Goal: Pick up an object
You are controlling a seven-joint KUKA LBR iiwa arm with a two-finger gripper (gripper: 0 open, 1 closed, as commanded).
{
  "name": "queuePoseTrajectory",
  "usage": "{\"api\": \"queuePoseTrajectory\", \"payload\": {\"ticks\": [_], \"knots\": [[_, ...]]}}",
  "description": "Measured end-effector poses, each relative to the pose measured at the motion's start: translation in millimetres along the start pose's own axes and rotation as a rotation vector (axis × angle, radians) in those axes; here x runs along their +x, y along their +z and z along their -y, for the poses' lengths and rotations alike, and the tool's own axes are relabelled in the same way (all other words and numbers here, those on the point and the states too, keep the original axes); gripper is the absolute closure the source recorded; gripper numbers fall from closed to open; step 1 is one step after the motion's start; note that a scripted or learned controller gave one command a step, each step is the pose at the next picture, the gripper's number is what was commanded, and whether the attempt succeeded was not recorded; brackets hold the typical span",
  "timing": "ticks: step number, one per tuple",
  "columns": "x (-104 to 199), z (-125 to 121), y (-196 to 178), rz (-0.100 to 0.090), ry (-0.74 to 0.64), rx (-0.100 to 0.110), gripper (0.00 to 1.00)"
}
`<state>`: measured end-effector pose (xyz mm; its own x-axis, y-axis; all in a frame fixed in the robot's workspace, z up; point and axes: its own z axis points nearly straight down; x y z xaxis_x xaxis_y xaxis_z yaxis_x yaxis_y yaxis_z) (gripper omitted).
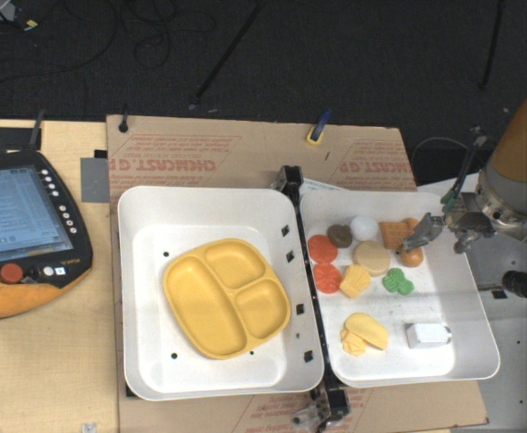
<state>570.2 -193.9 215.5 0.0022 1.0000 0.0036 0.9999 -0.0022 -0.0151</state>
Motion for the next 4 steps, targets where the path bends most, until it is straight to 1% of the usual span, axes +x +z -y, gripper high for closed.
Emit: {"api": "queuePoseTrajectory", "payload": {"ticks": [1, 2, 3, 4], "knots": [[-0.3, -2.6, -7.9, 0.003, -0.002, -0.014, 0.0], [-8.3, -5.5, 48.6, 0.002, -0.003, -0.008, 0.0], [-8.0, 0.5, 94.4, 0.001, -0.004, -0.009, 0.0], [-5.0, -0.4, 129.7, 0.002, -0.003, -0.011, 0.0]]}}
